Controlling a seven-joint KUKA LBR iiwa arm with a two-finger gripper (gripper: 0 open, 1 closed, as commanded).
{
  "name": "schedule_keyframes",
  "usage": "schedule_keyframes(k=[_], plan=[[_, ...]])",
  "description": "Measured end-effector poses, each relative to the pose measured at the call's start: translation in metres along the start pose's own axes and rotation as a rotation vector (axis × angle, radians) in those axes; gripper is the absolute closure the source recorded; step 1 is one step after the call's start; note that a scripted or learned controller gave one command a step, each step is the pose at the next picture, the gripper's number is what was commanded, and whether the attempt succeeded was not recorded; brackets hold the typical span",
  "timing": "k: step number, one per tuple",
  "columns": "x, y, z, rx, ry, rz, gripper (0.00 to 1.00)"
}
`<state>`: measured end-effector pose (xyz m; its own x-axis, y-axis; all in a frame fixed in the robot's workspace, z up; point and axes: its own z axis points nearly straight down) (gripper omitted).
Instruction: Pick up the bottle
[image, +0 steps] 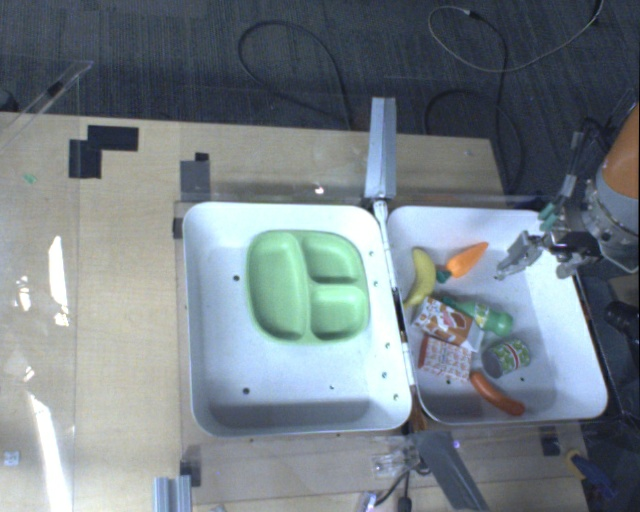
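Right bin (590, 385), lower right of frame: green bottle (478, 315) lay on its side near centre, just beside a banana (422, 275), carrot (466, 260), carton (443, 340), can (506, 357) and sausage (496, 394). Gripper (545, 256) hovered at right edge above the bin, fingers spread, holding nothing. Left bin (215, 400): green divided tray (306, 284).

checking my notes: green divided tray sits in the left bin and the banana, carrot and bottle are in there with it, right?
Not quite. The camera view shows the green divided tray alone in the left bin; the banana, carrot and bottle lie in the right bin.
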<state>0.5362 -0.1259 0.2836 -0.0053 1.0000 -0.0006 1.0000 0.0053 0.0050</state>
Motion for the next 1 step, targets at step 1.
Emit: schedule_keyframes(k=[1], plan=[[-0.0144, 0.0087, 0.1618, -0.032, -0.008, -0.096, 0.0]])
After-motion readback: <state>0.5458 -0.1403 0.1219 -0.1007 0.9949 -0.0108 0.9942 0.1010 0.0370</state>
